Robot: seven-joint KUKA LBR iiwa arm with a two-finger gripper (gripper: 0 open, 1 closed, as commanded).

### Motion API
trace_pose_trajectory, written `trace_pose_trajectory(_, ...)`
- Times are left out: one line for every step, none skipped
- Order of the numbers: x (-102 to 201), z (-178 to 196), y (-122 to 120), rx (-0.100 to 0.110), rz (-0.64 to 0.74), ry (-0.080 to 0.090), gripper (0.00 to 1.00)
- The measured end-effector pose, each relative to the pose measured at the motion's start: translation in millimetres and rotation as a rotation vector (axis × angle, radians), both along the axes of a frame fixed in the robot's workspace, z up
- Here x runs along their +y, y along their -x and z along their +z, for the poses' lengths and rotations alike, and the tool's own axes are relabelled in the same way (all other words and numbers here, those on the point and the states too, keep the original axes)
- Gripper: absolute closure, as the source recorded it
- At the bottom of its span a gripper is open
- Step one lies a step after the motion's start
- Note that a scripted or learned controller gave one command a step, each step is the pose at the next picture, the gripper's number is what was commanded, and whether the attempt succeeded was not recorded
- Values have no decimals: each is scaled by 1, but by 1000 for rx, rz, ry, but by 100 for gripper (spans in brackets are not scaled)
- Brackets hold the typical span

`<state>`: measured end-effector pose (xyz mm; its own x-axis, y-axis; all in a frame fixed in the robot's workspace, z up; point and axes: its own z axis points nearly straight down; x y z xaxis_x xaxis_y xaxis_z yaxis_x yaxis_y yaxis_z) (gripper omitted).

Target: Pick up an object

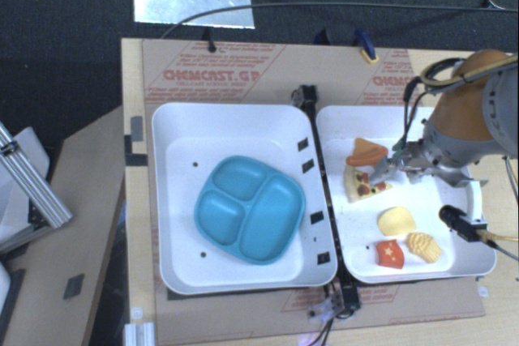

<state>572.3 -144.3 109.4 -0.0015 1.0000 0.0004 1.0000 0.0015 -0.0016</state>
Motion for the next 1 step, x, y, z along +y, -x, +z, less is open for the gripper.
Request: trace_pose_trajectory(-1, -20, -4, -11, 0, 2, 0)
